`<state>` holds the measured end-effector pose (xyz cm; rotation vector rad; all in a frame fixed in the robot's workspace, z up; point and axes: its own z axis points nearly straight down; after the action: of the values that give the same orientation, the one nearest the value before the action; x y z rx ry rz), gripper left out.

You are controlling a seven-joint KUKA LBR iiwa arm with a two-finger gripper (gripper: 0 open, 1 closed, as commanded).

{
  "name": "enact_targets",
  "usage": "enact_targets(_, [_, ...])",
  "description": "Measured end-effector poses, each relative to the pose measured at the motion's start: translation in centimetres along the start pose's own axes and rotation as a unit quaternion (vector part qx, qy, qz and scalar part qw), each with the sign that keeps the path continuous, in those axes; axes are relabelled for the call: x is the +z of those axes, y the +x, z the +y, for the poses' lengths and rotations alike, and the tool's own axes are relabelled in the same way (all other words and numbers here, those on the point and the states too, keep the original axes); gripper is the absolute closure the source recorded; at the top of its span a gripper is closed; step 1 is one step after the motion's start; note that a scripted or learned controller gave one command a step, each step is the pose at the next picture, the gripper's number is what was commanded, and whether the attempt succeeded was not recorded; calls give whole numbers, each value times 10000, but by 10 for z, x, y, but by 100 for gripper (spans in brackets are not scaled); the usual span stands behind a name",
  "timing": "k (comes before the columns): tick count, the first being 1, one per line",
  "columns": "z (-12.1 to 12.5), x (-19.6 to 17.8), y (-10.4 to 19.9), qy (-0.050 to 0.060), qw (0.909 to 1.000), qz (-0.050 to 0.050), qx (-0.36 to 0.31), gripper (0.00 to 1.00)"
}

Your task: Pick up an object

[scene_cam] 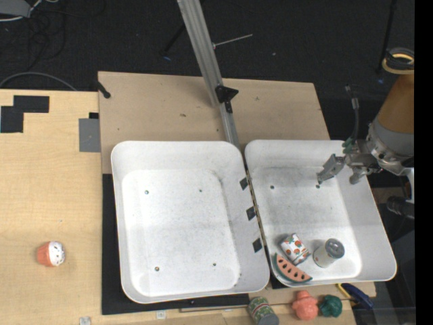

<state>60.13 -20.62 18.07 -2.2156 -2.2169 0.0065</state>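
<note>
From above, the claw (343, 171) hangs over the upper right part of the right bin (298, 158), two grey metal fingers (329, 168) splayed wide with nothing between them. Behind it, toward the right edge, the wrist is a rounded grey housing under an orange band.

The right bin is a shallow white tray with rounded corners and a faintly speckled floor. Well below the claw, near the bin's front edge, lie three small things: a boxy can (294, 248) printed in red and white, tipped on its side; just right of it a grey cylinder (329, 252) with a round cap, touching or nearly so; and below the can a watermelon slice (293, 269), a flat red crescent with dark seeds.

Left of the claw, the left bin (176, 219) is the same matte white plastic, joined to the right one by black clips (251, 212).

Further below the claw, outside the bins on the bench, sit a lumpy pink toy (304, 306), a green one (331, 306) and a dark patterned cylinder (260, 309). Far to the left, on pale wood, rests a round orange-and-white ball (51, 254). A ribbed aluminium rail (206, 59) slants up behind the bins.
</note>
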Motion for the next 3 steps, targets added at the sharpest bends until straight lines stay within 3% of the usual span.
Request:
enact_targets(2, [-8, 90, 9, -33, 10000, -11, 6, 0])
enact_targets(3, [-8, 80, 8, -31, 10000, -9, 25, 100])
